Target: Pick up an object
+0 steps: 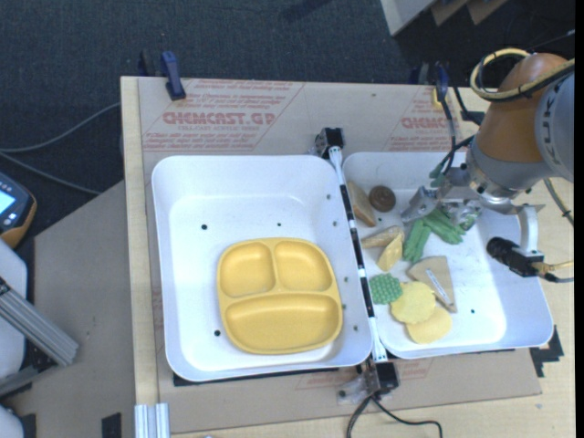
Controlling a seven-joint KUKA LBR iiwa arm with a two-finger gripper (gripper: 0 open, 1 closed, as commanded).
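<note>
The gripper point(441, 206) is sitting low in the right bin point(511, 331), at the right of the frame, directly over green toy pieces point(429, 231); whether it is apart or clamped cannot be determined. Yellow food pieces point(415, 307) are lying lower in that bin. A yellow divided plate point(276, 295) is resting in the left bin point(182, 245).

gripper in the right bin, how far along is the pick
Done: the gripper is down in the right bin, at the green pieces among the pile. In hand: nothing clearly; a grasp cannot be confirmed. Left: closing on one item and lifting it. The yellow tray sits in the left bin.
</note>
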